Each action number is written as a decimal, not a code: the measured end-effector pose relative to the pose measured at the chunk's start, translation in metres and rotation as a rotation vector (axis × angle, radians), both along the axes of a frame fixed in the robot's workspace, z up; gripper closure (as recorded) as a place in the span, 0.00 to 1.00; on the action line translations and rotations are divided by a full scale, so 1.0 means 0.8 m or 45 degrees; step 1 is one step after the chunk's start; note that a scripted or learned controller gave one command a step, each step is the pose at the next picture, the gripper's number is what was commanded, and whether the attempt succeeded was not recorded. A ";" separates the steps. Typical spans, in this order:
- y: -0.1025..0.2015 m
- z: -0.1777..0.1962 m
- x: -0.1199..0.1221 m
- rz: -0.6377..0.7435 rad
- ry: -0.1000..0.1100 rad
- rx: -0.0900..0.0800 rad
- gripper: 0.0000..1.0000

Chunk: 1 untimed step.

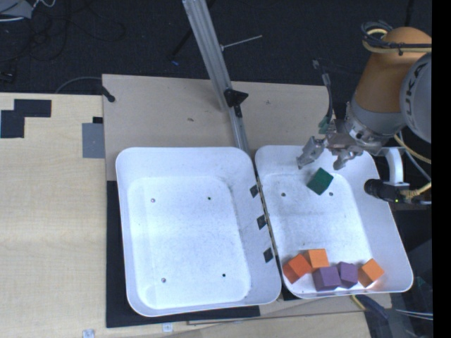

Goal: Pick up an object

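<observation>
- The gripper (325,158) is being held spread above the right bin (384,224).
- The green block (320,182) is lying just below it, ungrasped.
- Closing and lifting are remaining.

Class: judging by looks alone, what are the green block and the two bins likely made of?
Green block: probably foam or painted wood; matte, flat colour, no glare.
Left bin and right bin: likely moulded plastic; white, faintly speckled, rounded corners, raised rims.
</observation>
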<state>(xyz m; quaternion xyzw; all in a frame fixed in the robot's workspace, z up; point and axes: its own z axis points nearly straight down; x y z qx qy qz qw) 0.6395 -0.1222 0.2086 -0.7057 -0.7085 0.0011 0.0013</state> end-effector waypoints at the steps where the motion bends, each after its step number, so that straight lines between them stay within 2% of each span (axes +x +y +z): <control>1: -0.005 -0.098 -0.019 -0.006 0.010 0.002 0.00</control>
